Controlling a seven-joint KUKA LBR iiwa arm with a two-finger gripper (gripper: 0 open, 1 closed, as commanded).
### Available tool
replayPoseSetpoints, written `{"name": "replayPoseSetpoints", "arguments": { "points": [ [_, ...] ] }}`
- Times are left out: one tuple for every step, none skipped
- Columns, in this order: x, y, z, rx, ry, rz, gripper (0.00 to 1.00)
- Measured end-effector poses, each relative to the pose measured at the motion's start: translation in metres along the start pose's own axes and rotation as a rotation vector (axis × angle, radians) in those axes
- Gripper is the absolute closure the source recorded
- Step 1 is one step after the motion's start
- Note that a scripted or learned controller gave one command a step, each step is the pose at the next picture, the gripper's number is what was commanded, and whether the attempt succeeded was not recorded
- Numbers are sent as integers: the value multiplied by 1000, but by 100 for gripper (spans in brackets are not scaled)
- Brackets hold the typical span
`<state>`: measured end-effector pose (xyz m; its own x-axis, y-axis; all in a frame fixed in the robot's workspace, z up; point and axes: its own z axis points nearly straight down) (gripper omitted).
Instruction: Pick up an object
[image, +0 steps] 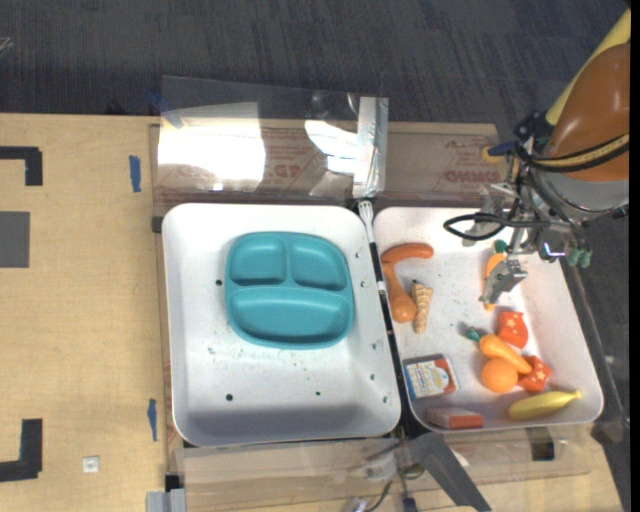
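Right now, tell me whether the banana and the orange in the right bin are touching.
Apart. The camera view shows a strip of white bin floor between the banana and the orange.

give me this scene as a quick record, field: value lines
left bin: teal divided plate
right bin: toy foods, small carton
near divider: hot dog, carrot
front edge: banana, carton
right cluster: orange, red pieces
gripper: over right bin's back right part, above the cluster
jaws: state unclear
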<state>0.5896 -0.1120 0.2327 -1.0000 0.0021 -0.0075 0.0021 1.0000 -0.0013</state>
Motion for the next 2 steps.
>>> {"name": "replayPoseSetpoints", "arguments": {
  "points": [
    [17,-69,119,-1,7,244,0],
    [24,-43,143,1,-5,295,0]
  ]
}}
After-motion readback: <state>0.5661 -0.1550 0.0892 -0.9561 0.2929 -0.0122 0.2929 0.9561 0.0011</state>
